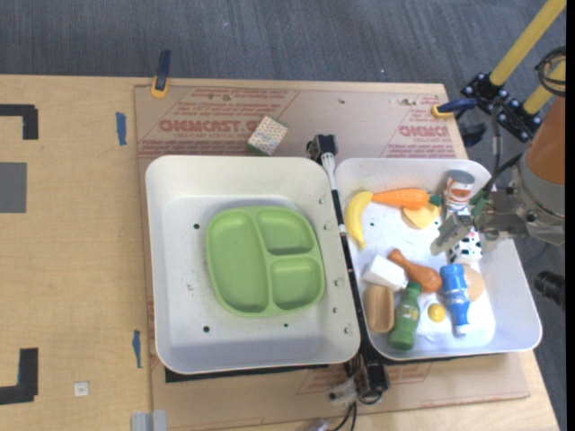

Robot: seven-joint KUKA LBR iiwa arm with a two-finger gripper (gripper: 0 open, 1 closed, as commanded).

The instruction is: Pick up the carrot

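The carrot (402,197), orange with a green stub at its right end, lies flat near the back of the right bin (526,317), just right of a banana (358,215). My gripper (458,233) hangs over the right half of that bin, a little to the right of the carrot and nearer the front. It is apart from the carrot. Its fingers (446,238) look open with nothing held between them, and a black-and-white spotted toy (465,250) sits just beneath.
The right bin also holds a red-labelled can (459,189), a drumstick (415,270), a white block (384,272), a bread roll (379,308), a green bottle (406,315) and a blue bottle (455,296). A green divided plate (265,259) lies in the left bin (166,241).
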